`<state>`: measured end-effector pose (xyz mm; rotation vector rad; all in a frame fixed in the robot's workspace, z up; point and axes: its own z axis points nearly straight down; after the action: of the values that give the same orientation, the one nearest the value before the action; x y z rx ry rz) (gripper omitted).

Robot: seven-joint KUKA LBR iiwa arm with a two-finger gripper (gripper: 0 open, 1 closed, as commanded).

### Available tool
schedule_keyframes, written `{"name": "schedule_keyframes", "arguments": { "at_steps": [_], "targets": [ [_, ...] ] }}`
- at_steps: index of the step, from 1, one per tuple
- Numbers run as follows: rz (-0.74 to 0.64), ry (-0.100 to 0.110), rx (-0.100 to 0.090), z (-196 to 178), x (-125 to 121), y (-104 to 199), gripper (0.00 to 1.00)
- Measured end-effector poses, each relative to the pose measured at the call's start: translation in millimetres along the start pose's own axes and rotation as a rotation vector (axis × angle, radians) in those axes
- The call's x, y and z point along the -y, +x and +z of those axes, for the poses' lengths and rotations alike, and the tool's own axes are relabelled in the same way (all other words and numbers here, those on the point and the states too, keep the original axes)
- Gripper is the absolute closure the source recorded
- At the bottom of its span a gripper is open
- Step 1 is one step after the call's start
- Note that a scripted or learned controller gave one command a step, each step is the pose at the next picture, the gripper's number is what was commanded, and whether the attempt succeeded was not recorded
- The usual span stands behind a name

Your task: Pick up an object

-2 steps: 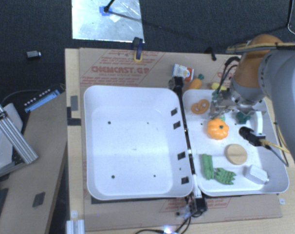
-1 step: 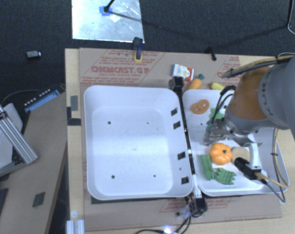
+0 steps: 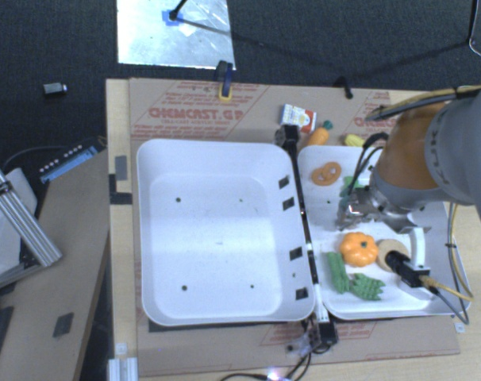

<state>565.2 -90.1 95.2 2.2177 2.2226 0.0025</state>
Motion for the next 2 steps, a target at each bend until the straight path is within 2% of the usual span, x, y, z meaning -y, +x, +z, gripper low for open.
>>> {"name": "schedule_keyframes", "arguments": {
  "at_steps": [2],
  "targets": [
    [-0.001,-0.004,0.000,-21.0,-1.5,0.2,1.00]
  ]
}}
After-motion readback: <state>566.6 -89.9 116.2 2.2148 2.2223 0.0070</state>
